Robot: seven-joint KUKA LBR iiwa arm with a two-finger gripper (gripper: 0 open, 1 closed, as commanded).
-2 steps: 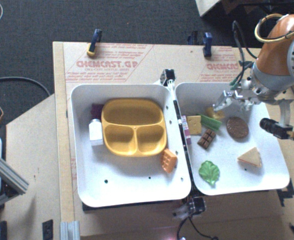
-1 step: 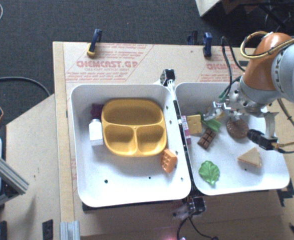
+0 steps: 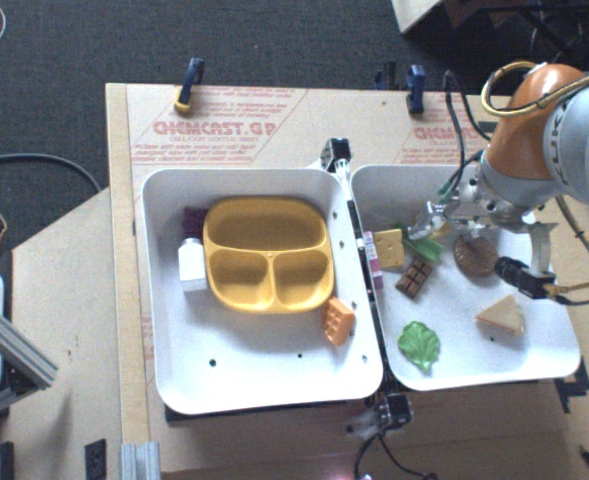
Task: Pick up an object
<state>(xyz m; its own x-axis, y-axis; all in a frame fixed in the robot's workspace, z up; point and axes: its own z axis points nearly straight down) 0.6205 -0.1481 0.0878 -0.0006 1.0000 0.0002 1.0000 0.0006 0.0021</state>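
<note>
In the left bin [image 3: 164,368] you see a white bottle [image 3: 192,265], a yellow divided plate [image 3: 268,253] and an orange block [image 3: 338,320] at the plate's near right corner. In the right bin [image 3: 564,353], a chocolate bar [image 3: 413,279] lies with its long axis slanting from near-left to far-right, a green leaf [image 3: 419,346] nearer. The gripper [image 3: 436,223] hangs just beyond the bar; you cannot tell how its fingers stand. A cheese wedge [image 3: 502,317] lies rightmost.
</note>
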